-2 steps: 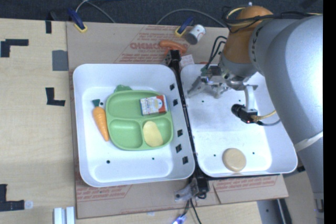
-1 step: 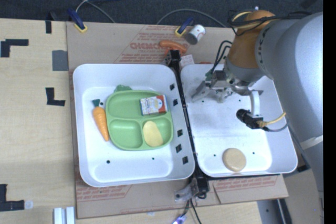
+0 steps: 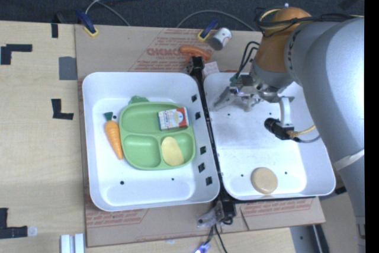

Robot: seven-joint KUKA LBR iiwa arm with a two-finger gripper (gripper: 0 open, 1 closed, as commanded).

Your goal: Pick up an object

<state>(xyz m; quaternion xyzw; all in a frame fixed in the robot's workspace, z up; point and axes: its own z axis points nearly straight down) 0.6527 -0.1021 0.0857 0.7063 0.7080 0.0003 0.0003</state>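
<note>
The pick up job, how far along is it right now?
Nothing looks picked up yet. The carrot, carton and yellow piece lie in the left bin, by or on the green tray; the round bun lies in the right bin. The gripper is over the right bin's far end, away from the bun. Reaching, grasping and lifting remain.

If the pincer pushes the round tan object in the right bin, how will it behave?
The round tan disc-shaped object looks smooth and lies flat, so it would probably slide, not roll. Lying near the shallow white right bin's front wall, it may stop there.
</note>
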